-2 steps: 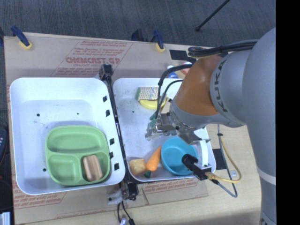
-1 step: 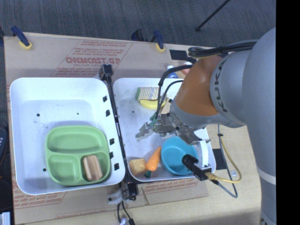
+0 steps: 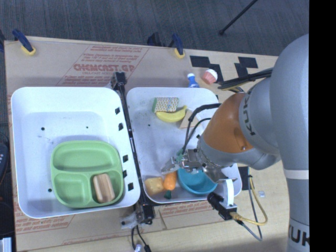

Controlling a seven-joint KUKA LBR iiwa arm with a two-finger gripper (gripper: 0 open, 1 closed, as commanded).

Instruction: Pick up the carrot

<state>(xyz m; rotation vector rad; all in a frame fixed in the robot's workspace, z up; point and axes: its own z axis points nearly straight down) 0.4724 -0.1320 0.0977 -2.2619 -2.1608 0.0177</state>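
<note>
Carrot (image 3: 169, 181): it lies near the front wall of the right bin (image 3: 137, 140), with a pale yellowish lump (image 3: 154, 185) touching it on the side away from the arm and a blue bowl (image 3: 196, 181) just beside it on the arm's side. The gripper (image 3: 181, 164) hangs right above the carrot, between it and the bowl; whether it is spread or closed, I cannot tell from this angle.

The likely trouble is crowding. With the lump and the bowl pressing in, a descent could land on the bowl's rim or pinch the lump instead, and the front wall leaves little room to shift. The carrot may also roll aside.

Farther back from the carrot sit a banana (image 3: 171, 115) and a sponge (image 3: 166, 104), well clear. The left bin (image 3: 31, 114) holds a green tray (image 3: 79, 161) with a bread roll (image 3: 103, 187).
</note>
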